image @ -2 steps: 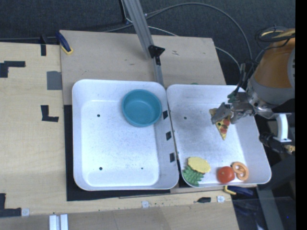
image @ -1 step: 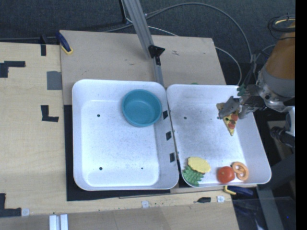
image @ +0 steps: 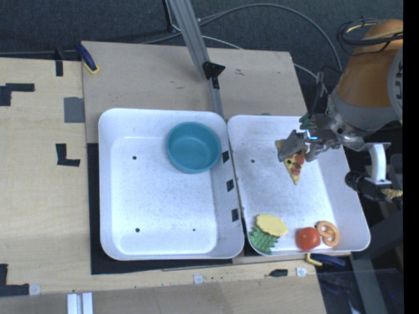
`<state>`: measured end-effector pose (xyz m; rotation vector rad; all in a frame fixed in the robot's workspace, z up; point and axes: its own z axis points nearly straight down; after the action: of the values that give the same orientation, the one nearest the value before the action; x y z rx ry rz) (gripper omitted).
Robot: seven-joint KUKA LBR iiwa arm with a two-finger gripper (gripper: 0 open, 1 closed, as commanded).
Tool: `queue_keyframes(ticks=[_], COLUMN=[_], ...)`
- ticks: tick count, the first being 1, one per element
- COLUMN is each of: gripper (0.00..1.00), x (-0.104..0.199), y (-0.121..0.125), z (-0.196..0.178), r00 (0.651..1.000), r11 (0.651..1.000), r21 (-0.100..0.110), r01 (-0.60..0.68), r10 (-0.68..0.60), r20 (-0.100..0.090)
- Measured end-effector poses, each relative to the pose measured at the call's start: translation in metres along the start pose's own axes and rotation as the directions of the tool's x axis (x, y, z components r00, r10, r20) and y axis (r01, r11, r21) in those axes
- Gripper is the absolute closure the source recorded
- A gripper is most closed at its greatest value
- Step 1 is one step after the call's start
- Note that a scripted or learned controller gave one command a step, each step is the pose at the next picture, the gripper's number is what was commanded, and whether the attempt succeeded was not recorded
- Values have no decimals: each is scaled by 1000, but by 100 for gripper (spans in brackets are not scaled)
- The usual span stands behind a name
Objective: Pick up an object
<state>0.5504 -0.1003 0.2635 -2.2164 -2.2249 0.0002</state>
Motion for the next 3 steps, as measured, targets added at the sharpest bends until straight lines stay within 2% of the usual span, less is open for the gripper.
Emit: queue_keyframes(ticks=[2,3], gripper=[100,100], x=[114,163], y=[40,46], z=[10,17], r00=[1000,1000], r11=[1000,1000], r21=[-1,1], r01=[1,0], r10=[-1,0], r20=[0,0])
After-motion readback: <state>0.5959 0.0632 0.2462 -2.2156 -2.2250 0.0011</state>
